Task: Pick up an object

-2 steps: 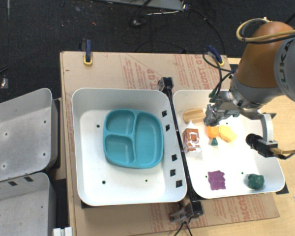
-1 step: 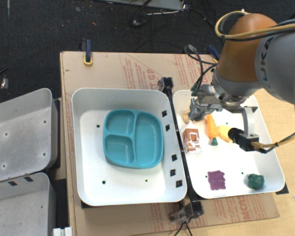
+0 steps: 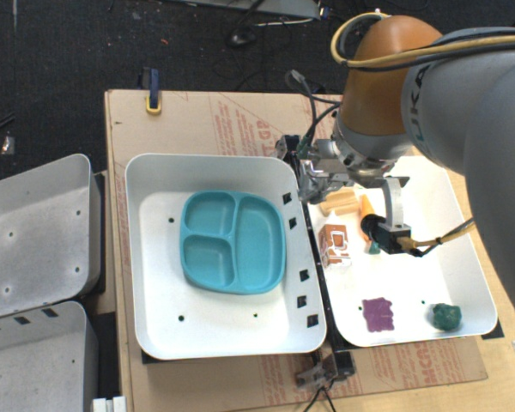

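1. I reach in from the right, and my grey arm [image 3: 463, 84] with its orange band covers the upper part of the right bin [image 3: 472, 316].
2. My gripper [image 3: 360, 197] hangs low over the upper left part of that bin, close to the wall it shares with the left bin [image 3: 154, 316].
3. My wrist and its cables hide the fingers from above, so I cannot tell whether they are wide, narrow or closed on anything.
4. A pale tan block [image 3: 340, 202] lies right under my gripper, beside the dividing wall; whether I touch it I cannot tell.
5. An orange piece [image 3: 366, 206] lies just to the right of the tan block, partly hidden by my gripper's hardware.
6. A small white and brown-orange box [image 3: 335, 244] sits just below the tan block, near the dividing wall.
7. A purple flat piece [image 3: 378, 313] lies near the bottom edge of the right bin, well apart from my gripper.
8. A dark green lump [image 3: 446, 317] rests in the bottom right corner of the same bin.
9. A teal divided plate [image 3: 233, 241] with three compartments lies in the middle of the left bin.
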Motion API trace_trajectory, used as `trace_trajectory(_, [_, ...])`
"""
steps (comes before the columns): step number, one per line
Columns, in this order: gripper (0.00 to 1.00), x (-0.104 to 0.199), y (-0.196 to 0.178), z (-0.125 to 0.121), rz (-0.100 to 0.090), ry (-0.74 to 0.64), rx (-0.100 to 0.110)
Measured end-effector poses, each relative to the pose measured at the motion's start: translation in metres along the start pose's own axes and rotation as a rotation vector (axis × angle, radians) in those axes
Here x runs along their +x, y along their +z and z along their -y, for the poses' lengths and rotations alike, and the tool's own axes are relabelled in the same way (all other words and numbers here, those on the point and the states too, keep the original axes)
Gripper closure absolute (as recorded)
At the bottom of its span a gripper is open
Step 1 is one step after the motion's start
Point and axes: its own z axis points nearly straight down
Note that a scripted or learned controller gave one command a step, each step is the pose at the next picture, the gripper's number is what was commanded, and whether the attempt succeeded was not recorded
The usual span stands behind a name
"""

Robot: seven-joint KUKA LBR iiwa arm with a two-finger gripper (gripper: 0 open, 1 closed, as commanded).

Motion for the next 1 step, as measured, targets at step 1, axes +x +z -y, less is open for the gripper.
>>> trace_trajectory(1, [1.00, 0.0475, 0.0092, -0.0135, 0.000, 0.000, 0.000])
